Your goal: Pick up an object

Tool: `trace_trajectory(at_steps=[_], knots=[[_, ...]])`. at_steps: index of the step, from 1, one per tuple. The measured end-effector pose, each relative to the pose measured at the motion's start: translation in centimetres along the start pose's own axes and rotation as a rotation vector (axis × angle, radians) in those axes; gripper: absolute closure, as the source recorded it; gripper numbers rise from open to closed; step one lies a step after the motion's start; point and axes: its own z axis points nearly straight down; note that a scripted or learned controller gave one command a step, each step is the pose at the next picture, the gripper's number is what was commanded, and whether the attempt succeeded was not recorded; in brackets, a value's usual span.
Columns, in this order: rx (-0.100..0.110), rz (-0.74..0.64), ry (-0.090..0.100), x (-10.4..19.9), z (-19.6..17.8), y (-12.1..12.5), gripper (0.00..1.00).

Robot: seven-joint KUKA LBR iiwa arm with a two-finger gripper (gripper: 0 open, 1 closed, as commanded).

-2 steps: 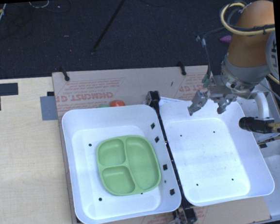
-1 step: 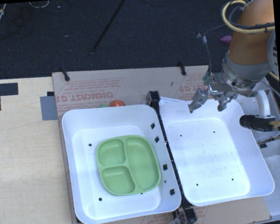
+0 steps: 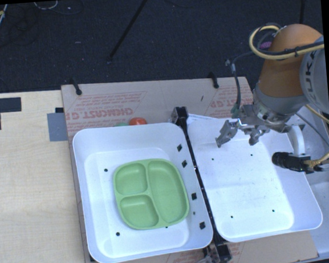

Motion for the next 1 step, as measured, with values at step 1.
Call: trace_trajectory(at_steps=[1], knots=[[0.001, 0.0, 0.0, 0.15, 6.31, 0.49, 0.0]])
